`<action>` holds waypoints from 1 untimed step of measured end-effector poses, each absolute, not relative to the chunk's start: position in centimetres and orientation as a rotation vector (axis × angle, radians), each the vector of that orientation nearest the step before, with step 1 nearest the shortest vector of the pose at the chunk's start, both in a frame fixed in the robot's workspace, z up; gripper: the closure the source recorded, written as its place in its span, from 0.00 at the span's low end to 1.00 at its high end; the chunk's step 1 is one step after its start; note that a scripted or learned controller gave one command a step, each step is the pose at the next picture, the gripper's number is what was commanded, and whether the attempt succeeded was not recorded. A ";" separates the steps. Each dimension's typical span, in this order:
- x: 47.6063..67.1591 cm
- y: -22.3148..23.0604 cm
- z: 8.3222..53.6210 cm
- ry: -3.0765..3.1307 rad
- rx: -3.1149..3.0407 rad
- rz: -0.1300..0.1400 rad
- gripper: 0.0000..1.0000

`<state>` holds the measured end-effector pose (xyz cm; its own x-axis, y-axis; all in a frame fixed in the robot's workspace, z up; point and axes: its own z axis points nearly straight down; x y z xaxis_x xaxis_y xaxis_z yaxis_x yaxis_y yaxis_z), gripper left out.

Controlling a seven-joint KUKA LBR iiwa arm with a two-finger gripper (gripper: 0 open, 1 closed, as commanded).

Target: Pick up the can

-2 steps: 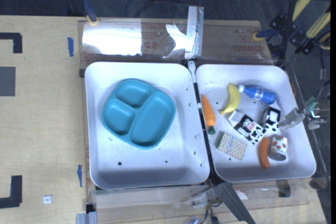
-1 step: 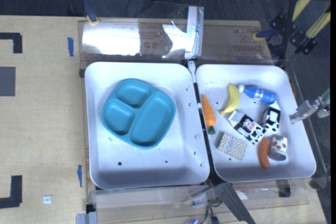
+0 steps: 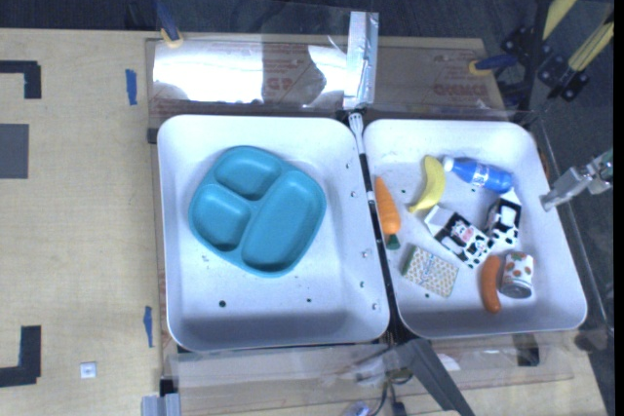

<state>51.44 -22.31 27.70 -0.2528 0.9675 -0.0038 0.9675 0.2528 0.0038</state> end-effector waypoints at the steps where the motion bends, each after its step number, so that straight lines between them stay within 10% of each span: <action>1: 51.5 -22.4 28.8 2.477 1.915 0.003 1.00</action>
<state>51.54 -22.42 28.76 -0.2517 0.9678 -0.0076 0.9677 0.2518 0.0080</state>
